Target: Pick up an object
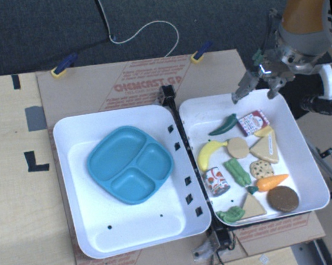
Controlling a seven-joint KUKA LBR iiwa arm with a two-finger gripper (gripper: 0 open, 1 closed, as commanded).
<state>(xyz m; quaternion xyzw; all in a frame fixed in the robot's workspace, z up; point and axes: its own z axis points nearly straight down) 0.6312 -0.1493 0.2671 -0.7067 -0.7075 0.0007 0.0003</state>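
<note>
Hovering above right bin (304,157) far rim, gripper (257,87) carried nothing; jaws spread wide, likely readied for descent toward toy food like green pepper (223,125) below.

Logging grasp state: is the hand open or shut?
Open: the hand hovers above the right bin's far rim, its two fingers spread apart with nothing between them.
</note>
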